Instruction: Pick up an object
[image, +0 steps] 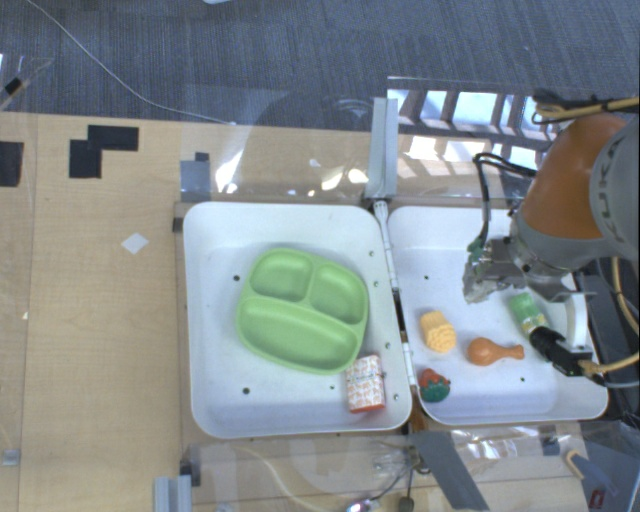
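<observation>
My gripper (483, 283) hangs low over the right bin (440, 236), near its middle right. Below and left of it lies a yellow corn cob (437, 331). An orange-brown chicken drumstick (492, 351) lies just below the gripper. A green bottle with a black cap (534, 321) rests to the right of the gripper, partly under the arm. A red strawberry with a green top (433, 384) sits at the bin's front left corner. Nothing shows between the fingers.
The left bin (215, 300) holds a green divided plate (302, 309) and a small red-and-white carton (365, 384) at its front right. A raised divider (394, 300) separates the bins. The grey and orange arm (580, 190) covers the right bin's far right side.
</observation>
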